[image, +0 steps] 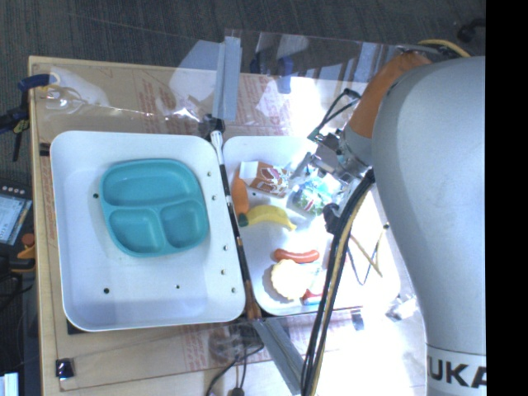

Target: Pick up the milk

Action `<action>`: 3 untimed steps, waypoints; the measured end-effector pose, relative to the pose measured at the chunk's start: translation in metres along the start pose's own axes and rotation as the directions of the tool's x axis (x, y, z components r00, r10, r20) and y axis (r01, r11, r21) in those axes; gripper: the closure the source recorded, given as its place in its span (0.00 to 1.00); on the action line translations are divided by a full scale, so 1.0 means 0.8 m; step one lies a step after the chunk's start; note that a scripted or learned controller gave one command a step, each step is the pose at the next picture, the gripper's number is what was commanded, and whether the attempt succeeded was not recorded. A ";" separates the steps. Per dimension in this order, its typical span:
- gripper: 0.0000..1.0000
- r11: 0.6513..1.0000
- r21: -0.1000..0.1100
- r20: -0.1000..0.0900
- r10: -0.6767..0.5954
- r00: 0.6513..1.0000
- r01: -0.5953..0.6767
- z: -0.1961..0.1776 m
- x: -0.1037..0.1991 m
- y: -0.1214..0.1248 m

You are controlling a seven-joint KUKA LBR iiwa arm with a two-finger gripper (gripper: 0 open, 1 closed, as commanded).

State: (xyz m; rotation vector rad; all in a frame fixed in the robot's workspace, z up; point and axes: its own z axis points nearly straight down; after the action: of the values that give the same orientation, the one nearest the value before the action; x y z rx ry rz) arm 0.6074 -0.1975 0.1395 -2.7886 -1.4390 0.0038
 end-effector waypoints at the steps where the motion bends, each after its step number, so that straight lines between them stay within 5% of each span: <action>1: 0.00 0.970 0.005 0.002 0.242 0.970 -0.242 0.028 -0.001 -0.108; 2: 0.00 0.993 -0.002 -0.001 0.120 0.993 -0.120 -0.157 0.008 -0.020; 3: 0.00 0.982 0.004 0.000 -0.188 0.982 0.188 -0.160 -0.021 -0.095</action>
State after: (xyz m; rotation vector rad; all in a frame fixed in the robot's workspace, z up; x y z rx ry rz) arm 0.5361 -0.1676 0.2676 -2.6371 -1.6942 0.0059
